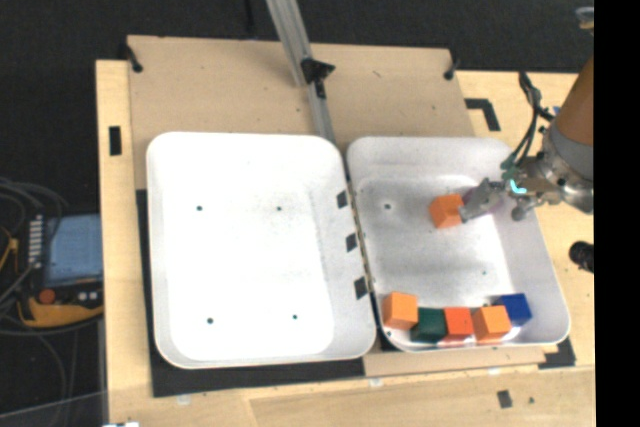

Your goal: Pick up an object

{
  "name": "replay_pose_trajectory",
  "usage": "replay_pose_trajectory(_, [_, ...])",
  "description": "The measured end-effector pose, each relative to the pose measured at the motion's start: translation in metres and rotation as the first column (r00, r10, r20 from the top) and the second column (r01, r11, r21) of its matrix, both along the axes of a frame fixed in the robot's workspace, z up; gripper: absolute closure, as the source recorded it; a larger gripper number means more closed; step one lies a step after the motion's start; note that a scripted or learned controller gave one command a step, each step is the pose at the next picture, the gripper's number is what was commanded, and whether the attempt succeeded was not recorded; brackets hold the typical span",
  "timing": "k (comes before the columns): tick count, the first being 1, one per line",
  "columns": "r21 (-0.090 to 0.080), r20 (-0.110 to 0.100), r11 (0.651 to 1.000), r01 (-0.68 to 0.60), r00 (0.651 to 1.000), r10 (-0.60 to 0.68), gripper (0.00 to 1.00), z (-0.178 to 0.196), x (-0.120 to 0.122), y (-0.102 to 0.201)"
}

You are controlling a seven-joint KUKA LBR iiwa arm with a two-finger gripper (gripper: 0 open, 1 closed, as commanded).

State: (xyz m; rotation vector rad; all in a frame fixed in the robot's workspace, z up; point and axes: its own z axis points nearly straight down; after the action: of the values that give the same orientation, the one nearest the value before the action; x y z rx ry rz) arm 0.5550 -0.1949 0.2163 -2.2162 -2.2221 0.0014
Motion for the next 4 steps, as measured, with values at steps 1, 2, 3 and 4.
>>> replay_pose_trajectory(1, [0.000, 0.004, 1.000, 0.000, 1.000, 0.000, 0.00, 0.002, 0.001, 0.000])
replay_pose_trajectory(2, [-0.002, -0.001, 1.000, 0.003, 1.000, -0.003, 0.00, -0.044, -0.002, 0.007])
replay_pose_trajectory(3, [-0.003, -0.002, 1.000, 0.005, 1.000, -0.005, 0.00, -0.106, -0.004, 0.000])
replay_pose_trajectory(4, [-0.005, 0.004, 1.000, 0.009, 1.000, -0.009, 0.00, -0.118, -0.003, -0.002])
